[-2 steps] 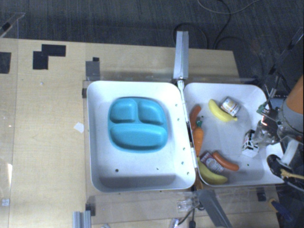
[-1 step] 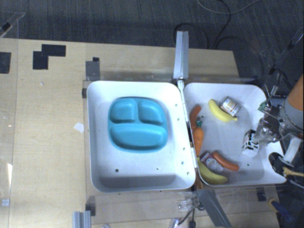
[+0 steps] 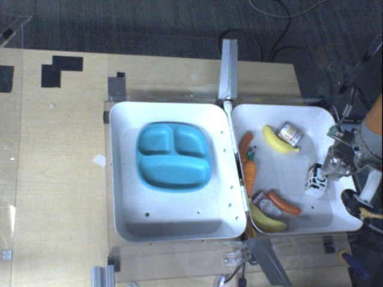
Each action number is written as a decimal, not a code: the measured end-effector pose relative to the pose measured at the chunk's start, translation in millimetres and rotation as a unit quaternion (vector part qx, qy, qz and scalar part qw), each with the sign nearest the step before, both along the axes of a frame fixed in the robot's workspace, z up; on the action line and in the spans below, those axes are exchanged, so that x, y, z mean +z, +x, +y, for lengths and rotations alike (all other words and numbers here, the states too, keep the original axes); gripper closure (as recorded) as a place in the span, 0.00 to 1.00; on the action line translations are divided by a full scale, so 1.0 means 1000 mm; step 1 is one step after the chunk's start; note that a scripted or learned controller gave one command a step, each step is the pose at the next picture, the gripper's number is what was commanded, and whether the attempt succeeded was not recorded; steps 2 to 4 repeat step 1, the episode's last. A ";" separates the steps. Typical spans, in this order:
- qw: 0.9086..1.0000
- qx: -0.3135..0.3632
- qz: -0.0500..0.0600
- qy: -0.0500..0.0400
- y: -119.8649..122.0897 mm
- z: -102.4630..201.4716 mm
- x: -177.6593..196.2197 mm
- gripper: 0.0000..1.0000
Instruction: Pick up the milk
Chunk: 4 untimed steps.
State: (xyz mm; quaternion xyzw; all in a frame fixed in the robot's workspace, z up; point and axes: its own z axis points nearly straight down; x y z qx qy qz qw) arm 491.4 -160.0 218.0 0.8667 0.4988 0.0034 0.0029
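Right bin (image 3: 299, 109): bananas, carrot, can, milk (image 3: 316, 181); left bin (image 3: 119, 160): blue tray (image 3: 174, 156).

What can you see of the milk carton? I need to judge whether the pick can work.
The milk is a small white carton with black markings. It looks like cardboard. It sits in the right bin, near the right wall, apart from the other items. The gripper is directly at its upper right side, seemingly touching it. Whether it stands upright or leans is unclear.
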 end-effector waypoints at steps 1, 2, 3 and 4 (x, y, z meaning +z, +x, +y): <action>1.000 0.004 -0.001 0.000 0.002 0.001 0.010 1.00; 1.000 0.004 -0.001 0.000 0.002 0.001 0.010 1.00; 1.000 0.004 -0.001 0.000 0.002 0.001 0.010 1.00; 1.000 0.004 -0.001 0.000 0.002 0.001 0.010 1.00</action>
